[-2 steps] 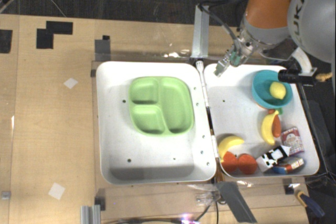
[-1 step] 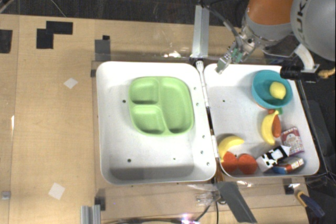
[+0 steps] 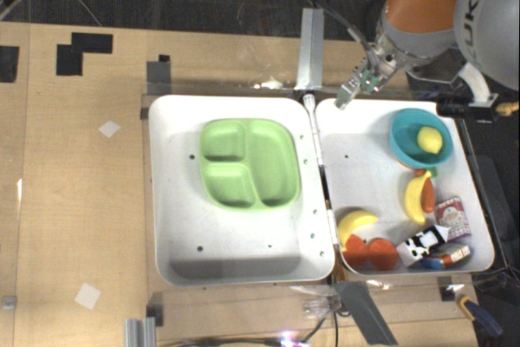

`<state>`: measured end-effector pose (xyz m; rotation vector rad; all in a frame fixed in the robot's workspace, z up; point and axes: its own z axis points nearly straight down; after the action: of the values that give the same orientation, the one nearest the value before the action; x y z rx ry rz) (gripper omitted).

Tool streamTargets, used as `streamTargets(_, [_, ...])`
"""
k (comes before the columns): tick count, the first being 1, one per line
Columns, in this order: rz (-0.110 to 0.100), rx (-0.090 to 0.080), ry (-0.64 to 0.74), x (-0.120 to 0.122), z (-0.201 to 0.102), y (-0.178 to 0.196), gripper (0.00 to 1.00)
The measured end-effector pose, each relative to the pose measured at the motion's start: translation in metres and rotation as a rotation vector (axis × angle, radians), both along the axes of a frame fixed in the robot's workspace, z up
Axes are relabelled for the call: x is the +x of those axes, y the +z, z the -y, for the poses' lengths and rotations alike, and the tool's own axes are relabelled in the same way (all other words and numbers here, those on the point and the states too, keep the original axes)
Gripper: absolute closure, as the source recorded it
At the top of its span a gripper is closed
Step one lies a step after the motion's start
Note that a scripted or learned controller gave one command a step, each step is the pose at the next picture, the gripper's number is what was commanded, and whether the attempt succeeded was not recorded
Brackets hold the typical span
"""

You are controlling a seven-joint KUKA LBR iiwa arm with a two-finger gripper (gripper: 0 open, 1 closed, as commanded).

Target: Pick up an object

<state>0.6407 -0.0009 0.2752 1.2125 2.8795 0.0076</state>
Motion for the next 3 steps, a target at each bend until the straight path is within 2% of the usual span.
streamTargets(1, [-0.016,0.003,0.063,0.011,-0.07,-0.052,1.0])
streamTargets(3, [-0.001,0.002,0.074,0.014,-0.071,-0.026,1.0])
